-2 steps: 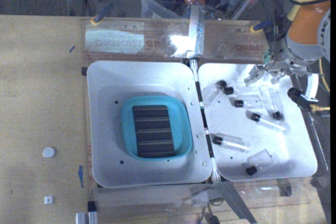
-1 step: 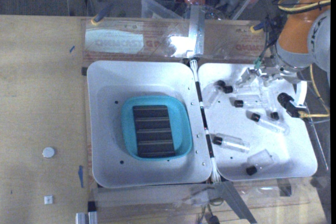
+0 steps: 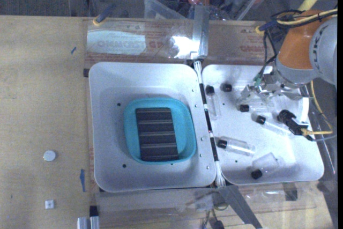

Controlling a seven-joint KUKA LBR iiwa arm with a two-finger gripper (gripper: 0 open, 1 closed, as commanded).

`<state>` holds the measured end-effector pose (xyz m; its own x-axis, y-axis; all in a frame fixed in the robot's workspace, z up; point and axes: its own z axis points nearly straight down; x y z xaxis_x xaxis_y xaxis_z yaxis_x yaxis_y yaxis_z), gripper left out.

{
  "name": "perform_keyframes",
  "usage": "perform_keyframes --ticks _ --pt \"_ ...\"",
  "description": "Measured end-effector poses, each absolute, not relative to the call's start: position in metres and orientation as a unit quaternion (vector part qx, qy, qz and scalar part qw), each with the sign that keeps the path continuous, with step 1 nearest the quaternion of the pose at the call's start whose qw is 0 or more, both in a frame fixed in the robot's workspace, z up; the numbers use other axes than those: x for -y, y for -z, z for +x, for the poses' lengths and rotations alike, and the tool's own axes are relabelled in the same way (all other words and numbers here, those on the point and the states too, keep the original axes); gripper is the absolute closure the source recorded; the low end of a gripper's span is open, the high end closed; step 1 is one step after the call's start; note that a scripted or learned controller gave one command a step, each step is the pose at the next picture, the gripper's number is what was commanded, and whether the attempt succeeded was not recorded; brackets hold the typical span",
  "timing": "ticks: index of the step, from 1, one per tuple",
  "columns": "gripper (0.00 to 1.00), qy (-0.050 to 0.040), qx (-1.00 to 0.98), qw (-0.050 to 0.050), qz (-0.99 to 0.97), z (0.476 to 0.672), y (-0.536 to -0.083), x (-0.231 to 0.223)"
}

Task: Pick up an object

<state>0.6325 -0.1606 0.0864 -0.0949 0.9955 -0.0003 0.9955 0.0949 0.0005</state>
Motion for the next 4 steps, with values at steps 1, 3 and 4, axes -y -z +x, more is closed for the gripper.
perform_keyframes --ticks 1,3,4 --pt "0.00 0.0018 -0.737 0.000 0.676 0.654 -0.088 0.103" --pt "0.00 0.0033 -0.737 0.001 0.676 0.654 -0.098 0.104" --pt "1.00 0.0032 -0.737 0.002 0.676 0.655 -0.108 0.105"
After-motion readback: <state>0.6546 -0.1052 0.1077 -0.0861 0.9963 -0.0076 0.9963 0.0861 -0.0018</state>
